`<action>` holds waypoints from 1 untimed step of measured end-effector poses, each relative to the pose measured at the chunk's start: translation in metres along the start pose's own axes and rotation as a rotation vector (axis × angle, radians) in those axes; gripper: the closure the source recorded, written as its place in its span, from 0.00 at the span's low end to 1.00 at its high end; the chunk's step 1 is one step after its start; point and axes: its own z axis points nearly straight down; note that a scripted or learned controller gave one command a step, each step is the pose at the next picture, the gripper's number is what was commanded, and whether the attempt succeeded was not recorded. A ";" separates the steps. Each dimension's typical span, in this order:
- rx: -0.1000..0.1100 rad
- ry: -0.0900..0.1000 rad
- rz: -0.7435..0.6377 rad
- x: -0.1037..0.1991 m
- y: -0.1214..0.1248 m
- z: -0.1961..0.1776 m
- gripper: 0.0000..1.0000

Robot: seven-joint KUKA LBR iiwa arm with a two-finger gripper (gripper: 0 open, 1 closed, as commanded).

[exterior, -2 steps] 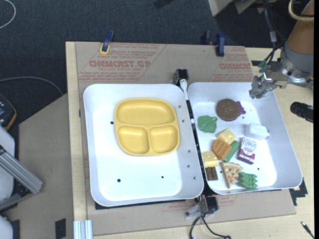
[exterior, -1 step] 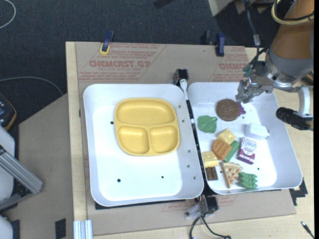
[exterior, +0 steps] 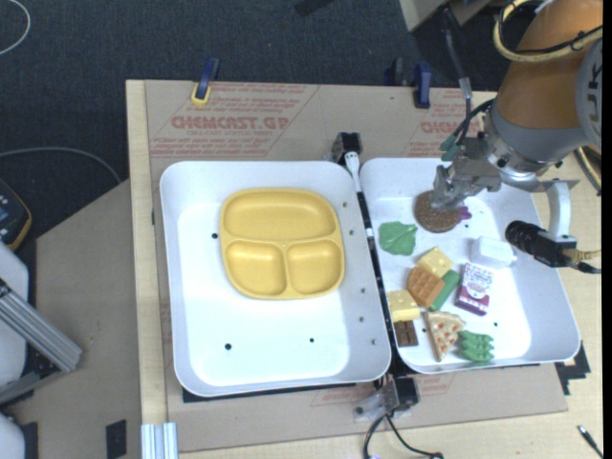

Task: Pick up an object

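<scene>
Two white bins sit side by side on a board-covered bench. A yellow divided plate (exterior: 283, 241) fills the left bin (exterior: 182, 285). Near the right bin's (exterior: 555, 328) far edge, the gripper (exterior: 446, 197) presses onto a brown round cookie (exterior: 435, 216); its grip is unclear.
</scene>
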 end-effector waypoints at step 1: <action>0.001 -0.001 0.000 0.054 -0.018 -0.002 1.00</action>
